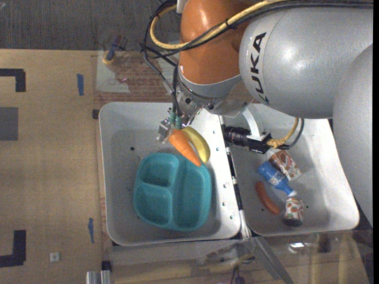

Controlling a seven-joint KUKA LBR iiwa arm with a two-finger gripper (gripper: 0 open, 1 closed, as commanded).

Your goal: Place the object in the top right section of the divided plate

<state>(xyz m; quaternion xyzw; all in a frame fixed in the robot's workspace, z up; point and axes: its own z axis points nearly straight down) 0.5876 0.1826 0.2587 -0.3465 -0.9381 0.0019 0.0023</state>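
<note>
Just below the tool (170,125), grip state unclear, a carrot (184,148) overhangs the divided plate (172,195)

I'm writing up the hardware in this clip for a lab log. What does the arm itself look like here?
The arm is a bulky, rounded grey body with black KUKA lettering on its side. An orange band sits above the wrist. A yellow cable loops along the outside with thinner black ones, and a black connector juts out below. The gripper is small and metallic.
</note>
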